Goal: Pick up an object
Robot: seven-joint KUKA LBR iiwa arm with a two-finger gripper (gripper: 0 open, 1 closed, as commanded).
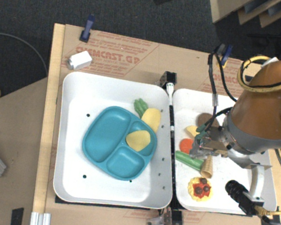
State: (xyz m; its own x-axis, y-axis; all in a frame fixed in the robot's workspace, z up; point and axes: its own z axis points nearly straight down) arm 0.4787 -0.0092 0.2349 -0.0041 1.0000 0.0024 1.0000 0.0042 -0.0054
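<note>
My gripper (pixel 203 144) hangs low over the middle of the right bin (pixel 221 205), among several toy foods. Just left of it lies a red-orange piece (pixel 185 144). A green stick (pixel 188 160) lies below it, beside a tan cone (pixel 207 168). A small yellow piece (pixel 191 129) and a brown lump (pixel 204 118) sit above the gripper. A round yellow piece with red spots (pixel 200 188) rests near the bin's front. The arm's grey and orange body hides the bin's right part.
The left bin (pixel 65 177) holds a blue divided plate (pixel 109 141) with a pale yellow piece (pixel 138 139) on it. A yellow item (pixel 151 118) and a green item (pixel 141 107) lie at the plate's upper right. A white block (pixel 80 60) sits on the cardboard behind.
</note>
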